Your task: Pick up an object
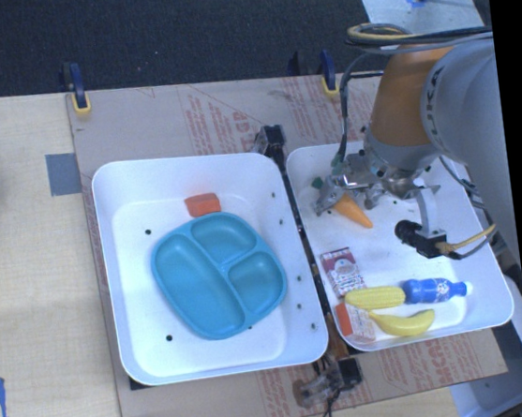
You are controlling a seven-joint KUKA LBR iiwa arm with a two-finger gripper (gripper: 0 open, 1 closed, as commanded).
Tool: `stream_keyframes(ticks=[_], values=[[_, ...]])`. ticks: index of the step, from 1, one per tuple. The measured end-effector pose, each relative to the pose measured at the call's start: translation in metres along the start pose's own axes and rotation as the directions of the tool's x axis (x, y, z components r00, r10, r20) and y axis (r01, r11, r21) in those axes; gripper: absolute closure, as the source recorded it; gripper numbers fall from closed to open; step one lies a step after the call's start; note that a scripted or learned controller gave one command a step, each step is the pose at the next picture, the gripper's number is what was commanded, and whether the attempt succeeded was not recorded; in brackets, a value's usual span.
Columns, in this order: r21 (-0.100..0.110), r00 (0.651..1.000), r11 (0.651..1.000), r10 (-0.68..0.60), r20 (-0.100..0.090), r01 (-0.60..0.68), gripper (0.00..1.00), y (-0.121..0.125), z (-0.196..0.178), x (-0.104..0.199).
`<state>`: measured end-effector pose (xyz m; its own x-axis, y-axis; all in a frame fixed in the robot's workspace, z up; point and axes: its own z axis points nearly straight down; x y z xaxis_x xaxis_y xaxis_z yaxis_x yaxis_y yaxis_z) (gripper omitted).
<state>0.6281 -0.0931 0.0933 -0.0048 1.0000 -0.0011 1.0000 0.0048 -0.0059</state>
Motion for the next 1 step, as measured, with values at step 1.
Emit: stream_keyframes(ticks=[1], values=[[-0.003,1.0,1.0,-0.001,-0.001,0.001,0.0,0.0252,0.0009,-0.002]])
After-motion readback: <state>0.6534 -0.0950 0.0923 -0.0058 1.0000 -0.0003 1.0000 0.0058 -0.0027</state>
